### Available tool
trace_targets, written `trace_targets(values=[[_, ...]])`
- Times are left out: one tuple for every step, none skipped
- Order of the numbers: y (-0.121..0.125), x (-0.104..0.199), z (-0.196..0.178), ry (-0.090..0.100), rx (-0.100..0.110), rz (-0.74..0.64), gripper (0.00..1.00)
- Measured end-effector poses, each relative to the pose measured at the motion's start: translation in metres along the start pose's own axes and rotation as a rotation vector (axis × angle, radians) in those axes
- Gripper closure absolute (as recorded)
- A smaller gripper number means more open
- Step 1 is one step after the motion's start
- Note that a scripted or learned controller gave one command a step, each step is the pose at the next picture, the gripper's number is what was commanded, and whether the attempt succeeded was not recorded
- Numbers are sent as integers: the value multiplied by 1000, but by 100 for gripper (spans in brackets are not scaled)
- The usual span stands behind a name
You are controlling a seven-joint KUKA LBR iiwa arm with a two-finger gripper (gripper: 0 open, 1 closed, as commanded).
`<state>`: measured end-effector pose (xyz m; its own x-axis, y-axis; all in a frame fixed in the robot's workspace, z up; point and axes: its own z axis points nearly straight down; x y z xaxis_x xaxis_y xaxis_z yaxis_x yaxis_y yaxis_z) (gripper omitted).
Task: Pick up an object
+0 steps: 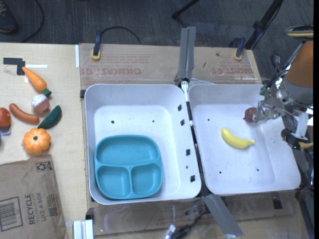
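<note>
In the right bin (279, 180) a yellow banana (237, 139) lies near the middle. A small reddish-brown round object (249, 114) sits further back and to the right. My gripper (261, 112) comes in from the right edge and its tip is right against that reddish object, low over the bin floor. The grey arm with its orange band (301, 71) rises behind it.
The left bin (129, 108) holds a blue three-compartment plate (128, 166) at its front. On the bench to the left lie toy foods: a carrot (36, 79), a sausage (22, 114), a pumpkin (36, 140), plus a paper bag (25, 198).
</note>
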<state>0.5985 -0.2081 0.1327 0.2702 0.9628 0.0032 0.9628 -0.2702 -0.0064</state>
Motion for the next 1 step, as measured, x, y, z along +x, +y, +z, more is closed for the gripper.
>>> trace_targets(values=[[0,0,0,0,0,0,0]])
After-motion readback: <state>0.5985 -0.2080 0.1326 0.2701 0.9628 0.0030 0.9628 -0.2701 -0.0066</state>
